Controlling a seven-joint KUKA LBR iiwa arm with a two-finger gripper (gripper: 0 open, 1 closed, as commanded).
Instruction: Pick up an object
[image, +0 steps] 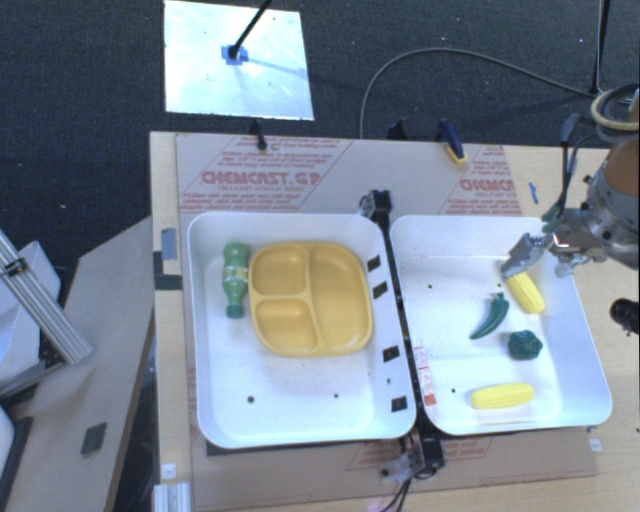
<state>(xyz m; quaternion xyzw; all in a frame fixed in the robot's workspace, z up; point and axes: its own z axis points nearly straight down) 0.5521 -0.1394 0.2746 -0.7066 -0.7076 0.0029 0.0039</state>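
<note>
The gripper (545, 250) hangs over the right bin (450, 400), just above a corn cob (525, 293); whether it is parted I cannot tell. Beside that bin: the left bin (215, 400), on a bench (330, 165) over dark carpet (70, 100).

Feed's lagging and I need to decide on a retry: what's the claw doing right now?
Claw: over the right bin, just above the yellow corn cob; open or closed cannot be told, and nothing is seen in its grasp.

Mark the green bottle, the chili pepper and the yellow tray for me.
green bottle (235, 280), camera view, middle of its body in the left bin.
chili pepper (491, 317), camera view, middle of its curved green body in the right bin.
yellow tray (309, 298), camera view, central divider between its compartments.
</note>
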